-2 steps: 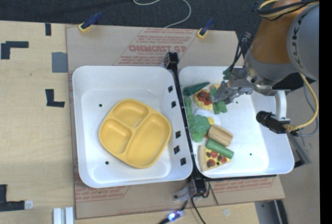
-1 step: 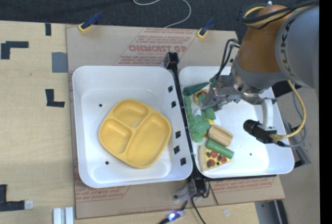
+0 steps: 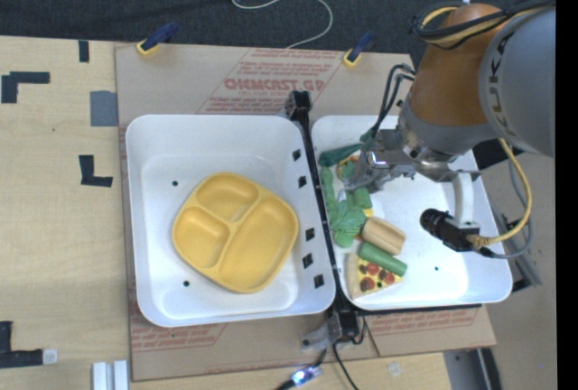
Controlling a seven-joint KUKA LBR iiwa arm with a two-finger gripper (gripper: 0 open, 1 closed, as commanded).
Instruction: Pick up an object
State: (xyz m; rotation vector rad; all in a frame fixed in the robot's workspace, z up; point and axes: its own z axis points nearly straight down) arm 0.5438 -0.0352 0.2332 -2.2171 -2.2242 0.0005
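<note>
A yellow divided plate lies in the left bin, well left of the claw. In the right bin, the claw hangs over green leafy toys; its opening cannot be told. Below it lie a bread roll and pizza slice.

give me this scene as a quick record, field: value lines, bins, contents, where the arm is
left bin: holds a yellow divided plate
right bin: toy food along its left side
toy food: green leafy piece, bread roll, green pod, pizza slice
arm: reaches in from the right, over the right bin
gripper: above the upper end of the food pile
jaws: open or shut cannot be told
</note>
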